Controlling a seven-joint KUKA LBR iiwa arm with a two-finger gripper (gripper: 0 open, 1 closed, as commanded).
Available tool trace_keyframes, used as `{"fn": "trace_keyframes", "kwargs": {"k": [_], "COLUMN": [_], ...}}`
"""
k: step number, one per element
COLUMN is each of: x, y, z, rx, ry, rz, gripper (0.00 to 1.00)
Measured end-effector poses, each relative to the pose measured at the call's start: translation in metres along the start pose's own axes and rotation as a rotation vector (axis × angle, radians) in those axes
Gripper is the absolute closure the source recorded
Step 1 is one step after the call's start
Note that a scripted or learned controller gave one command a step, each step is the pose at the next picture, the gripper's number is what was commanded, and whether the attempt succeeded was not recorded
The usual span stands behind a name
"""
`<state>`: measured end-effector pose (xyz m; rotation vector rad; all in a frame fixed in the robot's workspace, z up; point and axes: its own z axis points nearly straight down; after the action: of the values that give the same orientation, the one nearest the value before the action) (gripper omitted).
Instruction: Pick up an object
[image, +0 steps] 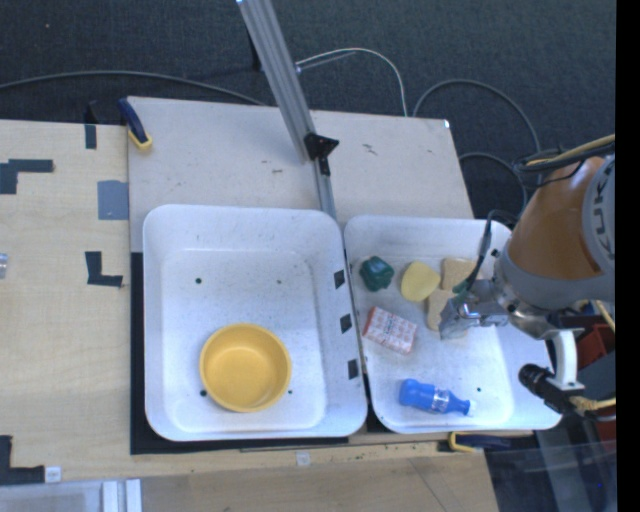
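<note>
Nearest the camera, the blue bottle (433, 397) is lying on its side along the front of the right bin (520, 412), well apart from the other pieces, which makes it the easiest to reach without disturbing anything. In the neighbouring left bin (160, 300), a yellow bowl (245, 366) is sitting upright toward the front, far from where the arm is working.

Moving back, a small pink-and-white patterned packet (389, 329) is resting flat near the right bin's left wall. Beyond it, a dark green lump (376, 272), a yellow rounded piece (420, 281) and a tan block (458, 272) are crowding together along the bin's middle, almost touching, so any grasp there is likely risking a nudge to a neighbour.

The gripper (458, 318) is hanging low over that cluster, just in front of the tan block, with another pale tan shape peeking out beside it. Its fingers are too blurred and hidden by the wrist to judge, so I cannot tell how wide they are or whether anything is caught between them. The tan pieces are probably the target, judging by where the tool is hovering, and nothing is looking lifted yet.
</note>
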<state>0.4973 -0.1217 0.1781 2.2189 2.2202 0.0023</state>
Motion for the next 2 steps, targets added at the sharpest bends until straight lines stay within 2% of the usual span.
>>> {"fn": "trace_keyframes", "kwargs": {"k": [1, 2], "x": [0.009, 0.009], "y": [-0.002, -0.002], "z": [-0.048, -0.067], "rx": [0.0, 0.002], "ry": [0.0, 0.001], "rz": [-0.002, -0.001], "gripper": [1.0, 1.0]}}
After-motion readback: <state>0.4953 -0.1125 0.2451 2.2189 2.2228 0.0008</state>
